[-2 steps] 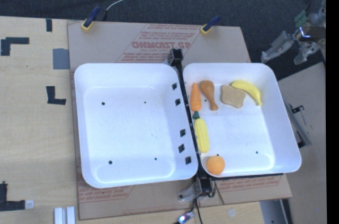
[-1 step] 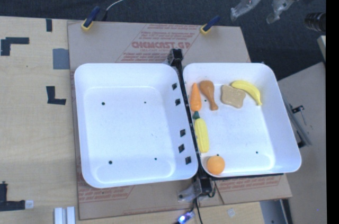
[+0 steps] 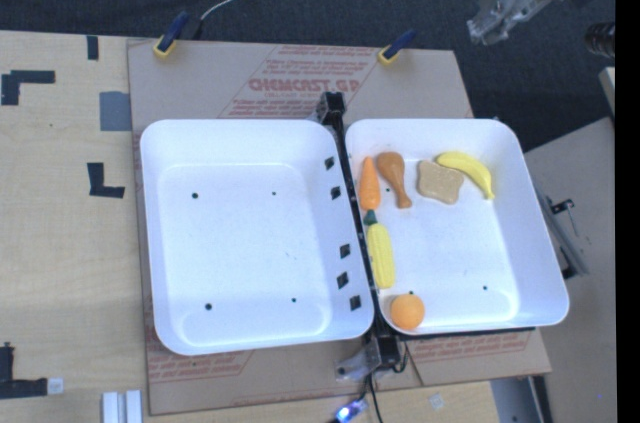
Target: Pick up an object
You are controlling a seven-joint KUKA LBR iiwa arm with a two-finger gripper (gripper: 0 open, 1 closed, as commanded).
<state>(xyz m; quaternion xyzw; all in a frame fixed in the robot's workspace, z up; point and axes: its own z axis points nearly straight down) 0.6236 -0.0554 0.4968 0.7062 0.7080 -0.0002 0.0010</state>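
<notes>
Risk: your carrot, drumstick and corn crowd the right bin's left wall; a descent there may strike the wall or nudge a neighbour.
Arm: gripper raised at far right, beyond the bins.
Pincer: blurred; you cannot tell its opening or load.
Targets: also bread, banana, orange.

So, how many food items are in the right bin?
6, none seemingly hidden: carrot and corn cob along the left wall, chicken drumstick beside the carrot, bread slice and banana at the back, orange at the front-left corner.
</notes>
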